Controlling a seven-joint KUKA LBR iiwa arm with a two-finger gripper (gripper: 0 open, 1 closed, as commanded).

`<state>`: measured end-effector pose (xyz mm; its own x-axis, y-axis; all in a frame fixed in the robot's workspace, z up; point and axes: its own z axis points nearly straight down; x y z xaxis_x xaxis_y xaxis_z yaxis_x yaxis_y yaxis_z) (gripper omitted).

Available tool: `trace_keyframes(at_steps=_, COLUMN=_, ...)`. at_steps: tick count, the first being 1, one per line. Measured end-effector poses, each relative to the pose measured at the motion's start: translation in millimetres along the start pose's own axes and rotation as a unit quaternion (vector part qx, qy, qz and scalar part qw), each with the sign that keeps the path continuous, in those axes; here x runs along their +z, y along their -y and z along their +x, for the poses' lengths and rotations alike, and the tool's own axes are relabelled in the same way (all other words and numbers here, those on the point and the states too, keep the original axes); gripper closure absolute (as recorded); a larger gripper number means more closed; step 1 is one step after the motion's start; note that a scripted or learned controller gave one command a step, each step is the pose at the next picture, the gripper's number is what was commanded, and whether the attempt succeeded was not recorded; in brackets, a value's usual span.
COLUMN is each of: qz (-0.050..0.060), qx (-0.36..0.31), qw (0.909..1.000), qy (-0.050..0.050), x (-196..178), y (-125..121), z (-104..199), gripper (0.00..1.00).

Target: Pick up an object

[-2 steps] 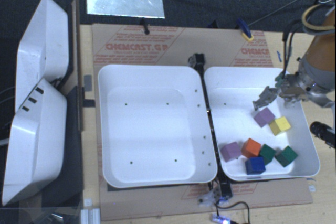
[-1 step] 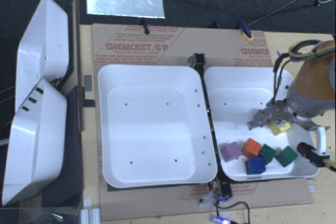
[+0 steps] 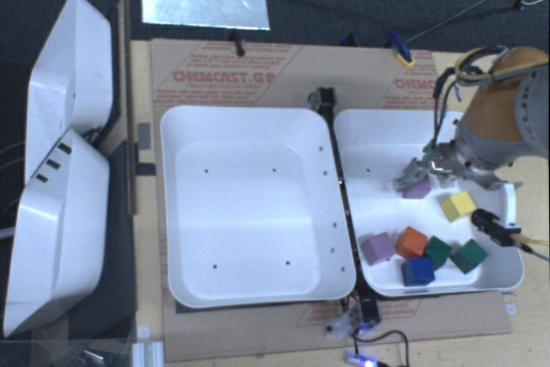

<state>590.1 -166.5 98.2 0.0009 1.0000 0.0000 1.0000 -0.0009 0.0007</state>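
Pincer (image 3: 418, 177) is seen low at mauve block (image 3: 418, 187) (grasp state cannot be told); block may be nudged aside, not lifted.

Jaws (image 3: 416, 179) low in right bin (image 3: 378, 133), touching purple block (image 3: 418, 188). Yellow block (image 3: 458, 205) just beside; orange (image 3: 411, 241), blue (image 3: 418, 271), green blocks (image 3: 468, 256) nearer cam.

Two shallow white plastic bins: left bin (image 3: 249, 133), right bin (image 3: 378, 137). Seven small blocks in the right bin: two purple blocks (image 3: 376, 247) (image 3: 418, 187), two green blocks (image 3: 468, 256) (image 3: 438, 251), one yellow block (image 3: 458, 205), one orange block (image 3: 411, 242), one blue block (image 3: 418, 271).
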Motion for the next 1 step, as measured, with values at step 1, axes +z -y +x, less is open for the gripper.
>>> trace_keyframes(at_steps=1, qz=0.0, qx=-0.001, qw=1.0, qy=0.0, x=-9.9, y=-0.6, z=0.3, gripper=1.0)
